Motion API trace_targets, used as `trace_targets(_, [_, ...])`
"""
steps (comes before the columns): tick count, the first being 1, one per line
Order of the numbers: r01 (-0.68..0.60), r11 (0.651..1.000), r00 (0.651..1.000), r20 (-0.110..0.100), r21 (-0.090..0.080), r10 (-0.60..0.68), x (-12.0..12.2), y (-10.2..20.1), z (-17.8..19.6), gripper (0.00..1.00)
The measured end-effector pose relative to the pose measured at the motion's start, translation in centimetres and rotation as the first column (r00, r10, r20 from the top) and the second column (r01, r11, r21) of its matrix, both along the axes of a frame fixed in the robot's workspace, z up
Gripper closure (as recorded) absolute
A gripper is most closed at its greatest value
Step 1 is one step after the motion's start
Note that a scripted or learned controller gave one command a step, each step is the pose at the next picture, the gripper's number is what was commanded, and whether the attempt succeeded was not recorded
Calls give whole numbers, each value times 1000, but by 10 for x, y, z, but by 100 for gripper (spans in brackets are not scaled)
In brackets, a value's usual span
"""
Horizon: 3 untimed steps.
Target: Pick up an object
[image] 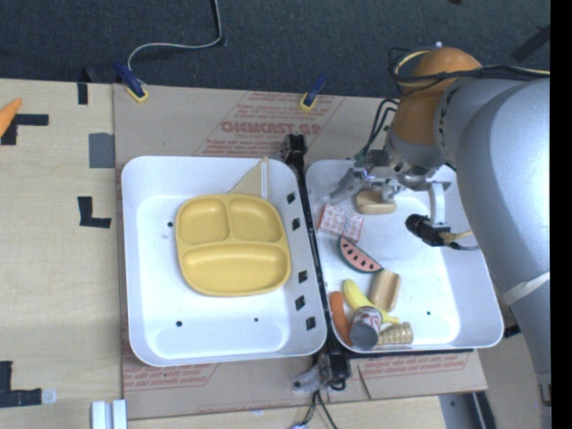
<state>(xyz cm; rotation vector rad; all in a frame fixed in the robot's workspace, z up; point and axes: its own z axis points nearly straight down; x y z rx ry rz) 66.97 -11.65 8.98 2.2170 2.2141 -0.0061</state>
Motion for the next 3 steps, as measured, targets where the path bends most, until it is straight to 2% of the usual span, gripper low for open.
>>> trace_targets(1, [0, 1000, 1000, 0, 0, 0, 0, 3, 0, 0])
trace_targets(2, [-1, 1000, 1000, 0, 1, 1, 0, 18, 0, 0])
trace_targets(3, [-1, 1000, 1000, 1, -1, 1, 1, 18, 11, 100])
